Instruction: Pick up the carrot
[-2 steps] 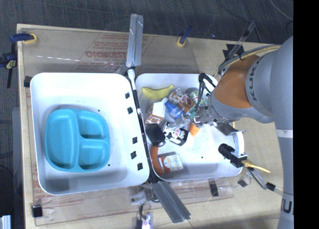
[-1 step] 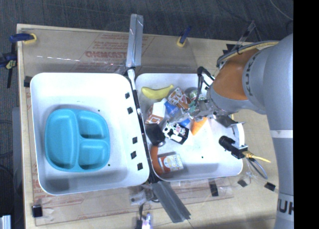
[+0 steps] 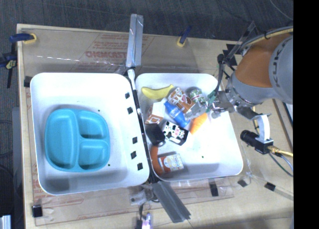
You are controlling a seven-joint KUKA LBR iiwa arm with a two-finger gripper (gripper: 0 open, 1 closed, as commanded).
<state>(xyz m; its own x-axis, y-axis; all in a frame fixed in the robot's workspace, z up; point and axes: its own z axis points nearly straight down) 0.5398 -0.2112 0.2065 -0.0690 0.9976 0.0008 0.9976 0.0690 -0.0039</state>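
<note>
The grey two-finger gripper point(image 3: 215, 107) hangs over the right white bin point(image 3: 227, 159), just beside the small orange carrot point(image 3: 199, 123); whether it is open or closed I cannot tell. The carrot looks light, stiff and smooth, probably slippery; best pinched mid-body. It lies slanted against a blue snack packet point(image 3: 178, 112)

Two white bins side by side on a bench — left bin point(image 3: 40, 138) holding a blue sectioned tray point(image 3: 77, 138). In the right bin point(image 3: 227, 156): a yellow banana point(image 3: 157, 92) near the far wall, a blue packet point(image 3: 178, 111), a black-and-white patterned box point(image 3: 175, 132), a dark red bottle point(image 3: 167, 162) along the near wall.
</note>
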